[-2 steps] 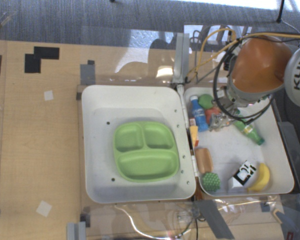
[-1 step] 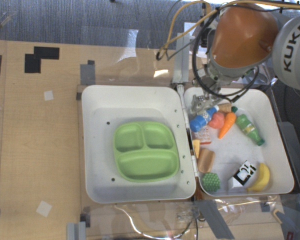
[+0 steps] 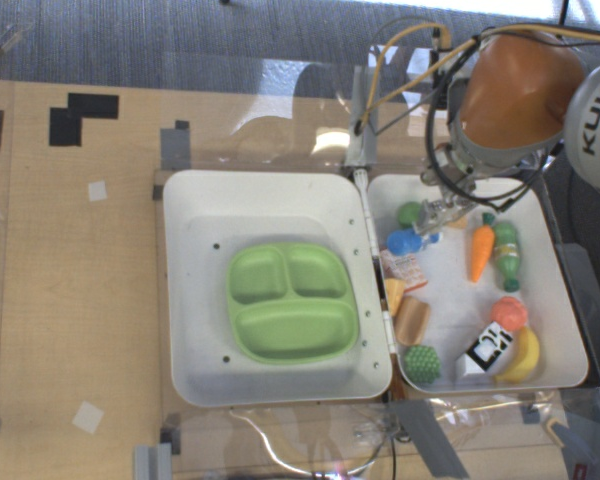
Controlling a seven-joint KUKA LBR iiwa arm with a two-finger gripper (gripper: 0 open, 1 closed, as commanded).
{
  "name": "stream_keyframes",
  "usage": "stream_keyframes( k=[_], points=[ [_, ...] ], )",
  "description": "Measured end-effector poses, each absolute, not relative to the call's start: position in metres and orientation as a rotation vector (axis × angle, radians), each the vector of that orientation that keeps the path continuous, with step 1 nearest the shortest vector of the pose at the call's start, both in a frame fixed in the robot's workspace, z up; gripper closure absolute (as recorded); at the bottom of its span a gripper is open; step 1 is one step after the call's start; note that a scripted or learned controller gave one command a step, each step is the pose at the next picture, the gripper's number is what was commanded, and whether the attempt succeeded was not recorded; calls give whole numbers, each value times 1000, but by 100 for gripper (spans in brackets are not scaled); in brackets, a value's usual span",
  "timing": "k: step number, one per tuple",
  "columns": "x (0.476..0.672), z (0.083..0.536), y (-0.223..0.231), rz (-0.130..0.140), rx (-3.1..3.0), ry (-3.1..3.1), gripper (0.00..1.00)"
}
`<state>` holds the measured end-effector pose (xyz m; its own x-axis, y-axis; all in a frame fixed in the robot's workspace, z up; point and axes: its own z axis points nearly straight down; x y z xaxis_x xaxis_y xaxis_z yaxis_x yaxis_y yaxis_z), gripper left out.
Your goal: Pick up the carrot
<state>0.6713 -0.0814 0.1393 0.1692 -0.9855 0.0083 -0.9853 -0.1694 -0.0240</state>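
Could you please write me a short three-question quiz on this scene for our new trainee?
1. True or false: the carrot lies in the right bin.
2. What sits in the left bin?
3. Which lies directly right of the carrot: A) banana, B) green bottle, C) green ball?

Key: 1 true; 2 a green divided plate; 3 B.

Landmark: carrot, lying in the right bin, toward its far side. Gripper just left of and behind the carrot. Bottle just right of carrot, alongside it. Banana and tomato nearer the camera, right of carrot. Ball nearer, to its left. Divided plate well left of carrot, in the left bin.
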Motion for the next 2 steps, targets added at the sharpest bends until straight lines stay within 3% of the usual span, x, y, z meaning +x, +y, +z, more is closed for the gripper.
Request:
stream_keyframes(
  k=[1, 2],
  points=[
    [668, 131, -77, -10, -2399, 2014, 0],
    [596, 181, -134, -15, -2719, 1565, 0]
  ],
)
